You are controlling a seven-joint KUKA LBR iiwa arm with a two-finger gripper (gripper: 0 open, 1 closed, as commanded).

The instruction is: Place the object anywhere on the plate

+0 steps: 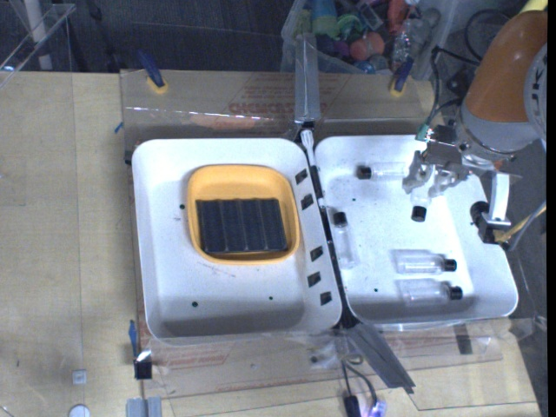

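Evidently the clear vials (pixel 423 262), black-capped, lying at the near right of the right bin (pixel 373 294), look light, rigid and slippery, best pinched across the barrel; the gripper (pixel 432 177) hovers farther back, its state indeterminate, the yellow plate (pixel 201 189) left.
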